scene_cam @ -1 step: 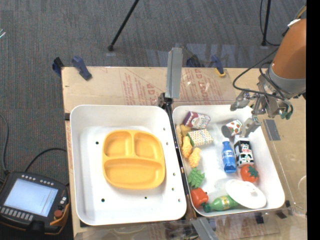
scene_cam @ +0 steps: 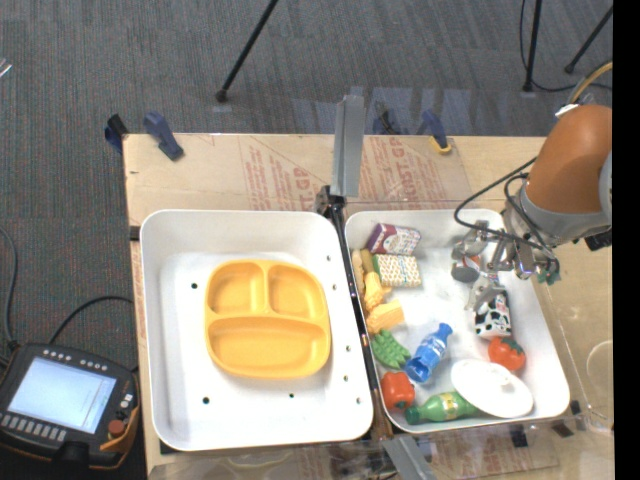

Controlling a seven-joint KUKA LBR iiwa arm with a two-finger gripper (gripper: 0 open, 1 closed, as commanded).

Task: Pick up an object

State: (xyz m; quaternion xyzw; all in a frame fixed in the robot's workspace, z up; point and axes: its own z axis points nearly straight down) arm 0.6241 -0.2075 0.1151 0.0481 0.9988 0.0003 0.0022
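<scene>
Gripper [scene_cam: 490,290] hanging over right bin [scene_cam: 553,363] near the worktop's right edge, tips just above cow-print carton [scene_cam: 492,315]; fingers blurred, opening impossible to judge. Orange tomato [scene_cam: 507,353] sitting partly hidden beside the carton. Blue bottle [scene_cam: 430,352] lying mid-bin. Yellow tray [scene_cam: 268,318] sitting in left bin [scene_cam: 165,368].

Right bin crowded, left bin roomy.
Right bin [scene_cam: 520,230]: open floor at centre and upper right; toys packed along left wall, white plate [scene_cam: 492,387] and blue bottle [scene_cam: 430,352] block the near end. Left bin [scene_cam: 165,268]: yellow tray [scene_cam: 268,318] fills the middle, bare margins around it.
</scene>
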